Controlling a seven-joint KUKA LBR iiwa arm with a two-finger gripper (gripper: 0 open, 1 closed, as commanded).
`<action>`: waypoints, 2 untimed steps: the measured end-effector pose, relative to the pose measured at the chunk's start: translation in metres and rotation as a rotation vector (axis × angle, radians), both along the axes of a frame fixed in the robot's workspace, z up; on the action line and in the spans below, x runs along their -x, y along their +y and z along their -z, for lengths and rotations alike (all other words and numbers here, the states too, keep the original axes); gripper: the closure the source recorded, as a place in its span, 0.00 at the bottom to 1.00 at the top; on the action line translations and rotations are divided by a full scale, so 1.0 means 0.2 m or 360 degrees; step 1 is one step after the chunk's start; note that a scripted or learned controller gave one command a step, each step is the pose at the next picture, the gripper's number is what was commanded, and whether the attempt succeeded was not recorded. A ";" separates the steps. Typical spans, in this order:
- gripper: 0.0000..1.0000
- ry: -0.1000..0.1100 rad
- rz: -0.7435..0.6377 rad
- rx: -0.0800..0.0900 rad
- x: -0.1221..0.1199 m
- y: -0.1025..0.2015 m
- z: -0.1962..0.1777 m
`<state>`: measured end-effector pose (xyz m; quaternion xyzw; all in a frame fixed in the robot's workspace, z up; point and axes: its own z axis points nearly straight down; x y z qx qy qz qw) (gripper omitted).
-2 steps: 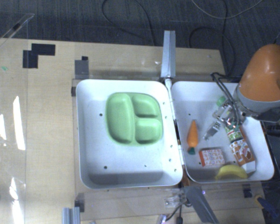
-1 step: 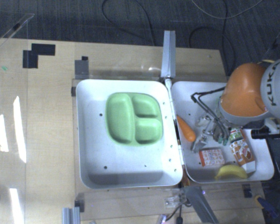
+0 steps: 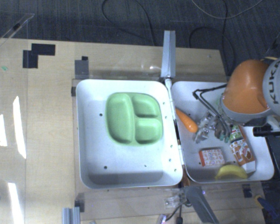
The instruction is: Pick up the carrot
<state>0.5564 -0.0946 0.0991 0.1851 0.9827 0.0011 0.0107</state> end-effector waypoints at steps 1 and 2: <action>1.00 0.0023 0.0015 -0.0004 -0.20 0.30 -0.31; 0.00 0.0023 0.0015 -0.0005 -0.20 0.30 -0.31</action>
